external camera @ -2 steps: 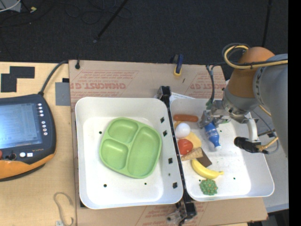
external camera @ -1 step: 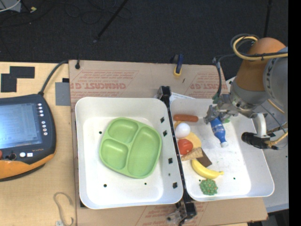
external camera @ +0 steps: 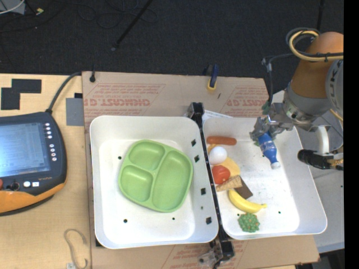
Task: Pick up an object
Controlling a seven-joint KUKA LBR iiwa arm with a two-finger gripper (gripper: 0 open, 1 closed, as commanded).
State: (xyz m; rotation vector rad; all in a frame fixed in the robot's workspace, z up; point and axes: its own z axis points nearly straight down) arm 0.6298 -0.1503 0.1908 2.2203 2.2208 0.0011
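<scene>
My gripper reaches in from the right over the upper part of the right bin. It is shut on the top end of a small blue bottle, which hangs tilted down and to the right from the fingers, with its white tip near the bin floor. To its left, along the bin's left side, lie a sausage, a white egg, a red tomato, a yellow wedge, a brown slice, a banana and a broccoli floret.
A green divided plate lies in the left bin. A black divider runs between the bins. A control tablet rests on the bench at far left. A clamp stands behind the bins.
</scene>
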